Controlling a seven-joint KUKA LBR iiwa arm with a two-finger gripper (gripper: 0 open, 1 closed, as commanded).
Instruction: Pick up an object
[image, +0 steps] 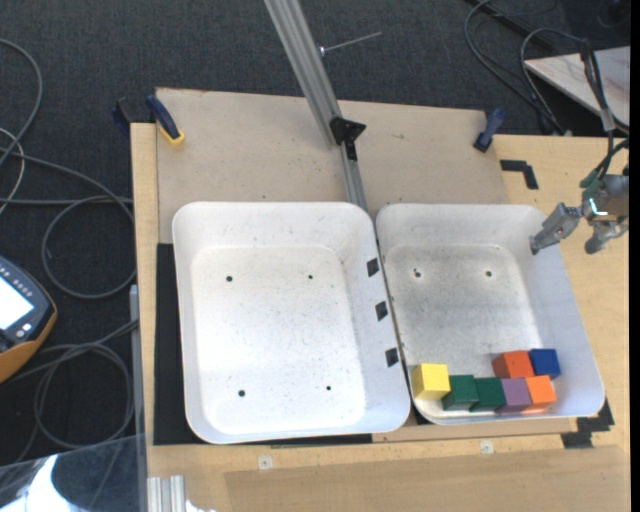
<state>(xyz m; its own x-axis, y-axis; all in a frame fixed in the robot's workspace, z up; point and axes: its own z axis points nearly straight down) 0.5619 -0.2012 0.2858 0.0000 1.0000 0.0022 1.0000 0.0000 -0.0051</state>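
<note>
Tool above right bin's rim

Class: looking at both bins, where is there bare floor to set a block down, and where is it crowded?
The left bin offers bare floor throughout. In the right bin, the floor is bare above the blocks; those crowd its near edge, from the yellow block to the blue block.

1. Blue clamps grip the bench's far edge: one at the left corner, one toward the right.
2. A metal pole slants over the far edge.
3. Black cables lie on the floor left of the bench.
</note>
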